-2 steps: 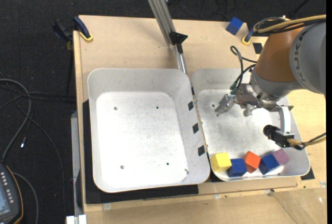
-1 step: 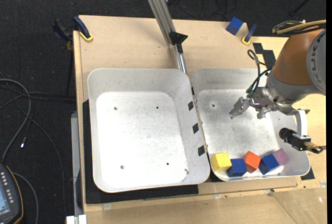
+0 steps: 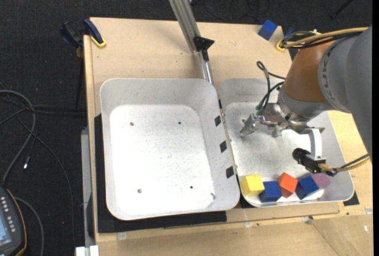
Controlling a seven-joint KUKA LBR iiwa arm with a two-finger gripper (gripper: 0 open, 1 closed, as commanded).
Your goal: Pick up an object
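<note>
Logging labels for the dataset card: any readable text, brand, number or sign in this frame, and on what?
None can be read.
Device at the view's left edge: lit screen, content too small and blurred.
Dark tabs on the rim between the bins: no lettering legible.
Blocks, arm: no markings visible.

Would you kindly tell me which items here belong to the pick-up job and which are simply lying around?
Part of the job:
yellow block
orange block
two blue blocks
pink block
right bin
tool

Just lying about:
blue block on the bench
left bin
</note>
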